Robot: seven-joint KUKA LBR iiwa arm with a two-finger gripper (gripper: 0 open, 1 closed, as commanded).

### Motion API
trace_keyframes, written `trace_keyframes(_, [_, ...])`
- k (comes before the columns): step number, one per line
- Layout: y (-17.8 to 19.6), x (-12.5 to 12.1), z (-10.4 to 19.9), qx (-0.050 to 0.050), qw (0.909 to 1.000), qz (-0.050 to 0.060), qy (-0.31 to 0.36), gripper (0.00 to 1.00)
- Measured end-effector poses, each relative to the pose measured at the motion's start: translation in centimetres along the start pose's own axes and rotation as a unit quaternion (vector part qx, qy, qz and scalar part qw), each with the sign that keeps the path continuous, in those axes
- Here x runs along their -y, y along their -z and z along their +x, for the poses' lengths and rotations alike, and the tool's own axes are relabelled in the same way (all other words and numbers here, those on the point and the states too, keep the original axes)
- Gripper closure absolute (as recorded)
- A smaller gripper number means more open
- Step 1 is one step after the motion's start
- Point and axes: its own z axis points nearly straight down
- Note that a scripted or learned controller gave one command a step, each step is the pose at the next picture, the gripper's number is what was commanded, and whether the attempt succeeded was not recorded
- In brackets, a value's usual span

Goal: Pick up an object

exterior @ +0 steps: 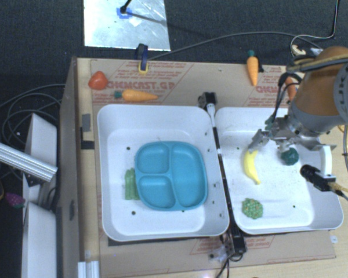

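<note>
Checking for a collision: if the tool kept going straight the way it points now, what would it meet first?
Probably the banana: the tool points down-left at its upper end. Depth is unclear, so it may reach the right bin floor instead.

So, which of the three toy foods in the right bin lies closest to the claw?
The yellow banana: its top end lies just under the claw. The dark teal ball sits further right, under the arm, and the green broccoli lies near the bin's front.

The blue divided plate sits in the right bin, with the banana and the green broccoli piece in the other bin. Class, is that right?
Not quite. The camera view shows the blue divided plate in the left bin; the banana and green broccoli piece lie in the right bin.
</note>
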Motion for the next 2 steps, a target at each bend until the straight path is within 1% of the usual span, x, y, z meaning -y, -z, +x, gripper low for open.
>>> trace_keyframes(1, [-7.7, 0.4, 0.9, 0.000, 1.0000, -0.001, -0.001, 0.00])
trace_keyframes(2, [-6.7, 0.3, 0.9, 0.000, 1.0000, -0.002, 0.000, 1.00])
